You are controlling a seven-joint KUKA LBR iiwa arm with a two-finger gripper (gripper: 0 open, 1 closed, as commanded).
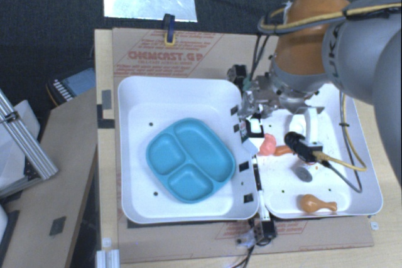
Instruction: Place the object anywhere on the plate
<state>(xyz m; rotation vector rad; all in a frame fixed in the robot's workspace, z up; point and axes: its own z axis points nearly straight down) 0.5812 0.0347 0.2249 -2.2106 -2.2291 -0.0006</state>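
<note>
Blue plate (190, 160), three compartments, rounded corners, lies flat in the middle of the left bin (135, 97); nothing rests on it.

Pink object (268, 145): small, rounded, lumpy, matte, with an orange part at its right side. It lies in the right bin (370, 194), close to the wall shared with the left bin.

Arm (352, 41) reaches in from the right. Tool (254, 124) hangs over the shared wall, just above and left of the pink object. Cannot tell whether the tool is spread or closed.

Also in the right bin: tan drumstick-shaped object (317, 203) near the front wall, and a grey disc (304, 174).
</note>
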